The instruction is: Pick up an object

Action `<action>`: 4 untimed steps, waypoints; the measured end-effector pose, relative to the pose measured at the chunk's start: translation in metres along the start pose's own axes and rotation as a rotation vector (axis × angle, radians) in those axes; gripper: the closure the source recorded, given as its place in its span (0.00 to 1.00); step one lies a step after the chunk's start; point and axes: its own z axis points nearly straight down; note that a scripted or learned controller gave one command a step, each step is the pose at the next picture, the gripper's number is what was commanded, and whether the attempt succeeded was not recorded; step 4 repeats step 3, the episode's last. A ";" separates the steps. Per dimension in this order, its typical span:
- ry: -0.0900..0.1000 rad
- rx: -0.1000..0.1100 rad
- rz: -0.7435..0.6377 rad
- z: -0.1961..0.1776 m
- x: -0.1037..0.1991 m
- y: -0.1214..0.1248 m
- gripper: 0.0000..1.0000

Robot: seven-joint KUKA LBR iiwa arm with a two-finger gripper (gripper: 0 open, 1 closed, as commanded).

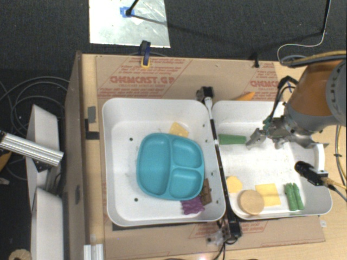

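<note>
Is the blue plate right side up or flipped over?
Right side up. The blue plate lies flat in the left bin, and its three hollow sections face up toward the camera.

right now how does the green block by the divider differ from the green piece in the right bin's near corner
The green block lies along the bin's width, at the far left beside the divider; the green piece runs front to back at the near right corner. The block looks flat and plain; the piece looks ridged, like two sticks side by side. The block lies close to the gripper; the piece lies farther from it. Both are green and lie in the right bin.
</note>
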 end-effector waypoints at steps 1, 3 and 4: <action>-0.002 -0.007 -0.001 0.059 0.049 0.018 0.00; -0.004 -0.013 -0.001 0.045 0.028 0.083 1.00; -0.004 -0.013 -0.001 0.045 0.028 0.083 1.00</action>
